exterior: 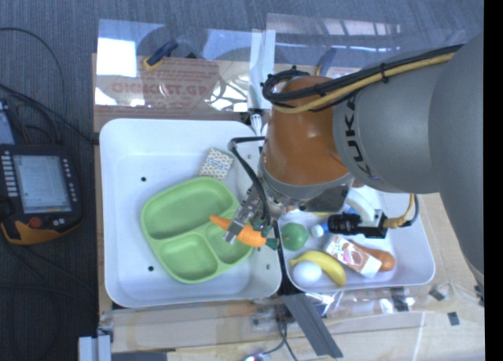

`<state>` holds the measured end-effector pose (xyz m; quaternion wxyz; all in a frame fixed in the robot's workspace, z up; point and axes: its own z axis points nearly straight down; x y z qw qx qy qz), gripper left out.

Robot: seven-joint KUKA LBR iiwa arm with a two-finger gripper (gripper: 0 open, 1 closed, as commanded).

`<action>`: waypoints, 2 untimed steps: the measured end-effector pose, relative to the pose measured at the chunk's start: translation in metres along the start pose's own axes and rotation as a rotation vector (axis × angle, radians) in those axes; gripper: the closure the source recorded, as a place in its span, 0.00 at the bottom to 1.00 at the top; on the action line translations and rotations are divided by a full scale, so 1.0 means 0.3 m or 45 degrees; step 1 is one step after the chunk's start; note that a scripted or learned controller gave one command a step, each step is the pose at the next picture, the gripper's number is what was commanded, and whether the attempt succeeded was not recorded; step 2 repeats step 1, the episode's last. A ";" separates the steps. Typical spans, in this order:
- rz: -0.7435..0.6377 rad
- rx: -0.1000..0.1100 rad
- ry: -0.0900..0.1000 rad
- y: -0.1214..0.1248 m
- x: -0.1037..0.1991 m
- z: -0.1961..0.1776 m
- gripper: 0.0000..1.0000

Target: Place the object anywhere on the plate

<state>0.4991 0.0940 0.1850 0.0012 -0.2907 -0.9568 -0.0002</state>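
A green divided plate (182, 230) lies in the left white bin (126, 194). An orange toy carrot (238, 231) hangs over the plate's right rim, near the wall between the two bins. My gripper (253, 222) comes down from the grey and orange arm right above it. Its fingers are shut on the carrot's thicker right end, and the pointed end sticks out left over the plate. The arm hides the back part of the right bin.
A small patterned packet (216, 163) lies behind the plate in the left bin. The right bin (416, 269) holds a green ball (295, 235), a banana (324, 266), a white egg (306, 273) and a red-and-white bottle (357, 256). A tablet (39, 182) sits far left.
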 end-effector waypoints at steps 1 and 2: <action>0.004 0.002 -0.001 -0.005 -0.004 0.001 0.00; 0.004 0.002 -0.001 -0.005 -0.004 0.001 0.00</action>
